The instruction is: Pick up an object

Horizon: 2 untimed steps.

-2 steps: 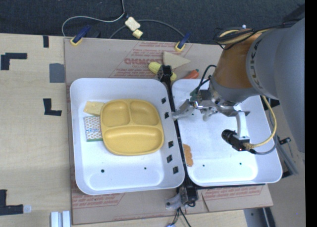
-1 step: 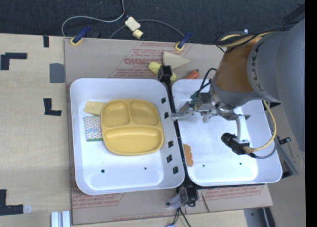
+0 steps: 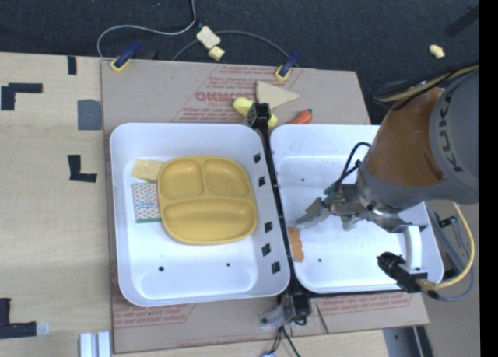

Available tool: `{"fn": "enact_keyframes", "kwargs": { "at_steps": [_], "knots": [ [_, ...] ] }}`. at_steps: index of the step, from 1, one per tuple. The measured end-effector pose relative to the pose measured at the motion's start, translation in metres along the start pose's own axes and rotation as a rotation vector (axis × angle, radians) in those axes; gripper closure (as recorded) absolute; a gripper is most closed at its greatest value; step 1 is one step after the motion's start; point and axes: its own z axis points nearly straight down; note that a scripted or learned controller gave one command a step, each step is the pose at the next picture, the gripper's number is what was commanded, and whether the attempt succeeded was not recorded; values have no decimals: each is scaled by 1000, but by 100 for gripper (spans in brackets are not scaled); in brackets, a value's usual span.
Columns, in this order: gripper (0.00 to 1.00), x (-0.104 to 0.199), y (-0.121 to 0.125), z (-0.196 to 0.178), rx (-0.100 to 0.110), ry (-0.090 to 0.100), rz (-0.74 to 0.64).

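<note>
Camera view shows the gripper [image 3: 305,218] low in the right bin [image 3: 327,145], fingers spread and holding nothing, near an orange strip [image 3: 296,245]; picking remains undone.

Counted: two bins, four loose items

Two white bins: the left bin [image 3: 124,215] holds one yellow divided plate [image 3: 207,198], one yellow sponge [image 3: 145,169] and one patterned packet [image 3: 145,201]; the right bin [image 3: 311,153] holds one orange strip [image 3: 296,245].

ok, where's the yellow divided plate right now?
The yellow divided plate lies in the left bin, middle, with a yellow sponge and a small packet against its left edge.
</note>
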Motion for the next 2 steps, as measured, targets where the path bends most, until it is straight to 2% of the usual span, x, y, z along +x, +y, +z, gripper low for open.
{"fn": "enact_keyframes", "kwargs": {
  "at_steps": [1,2],
  "knots": [
    [0,-33,10,105,-7,-5,1],
    [100,-33,11,90,-10,-7,0]
  ]
}}
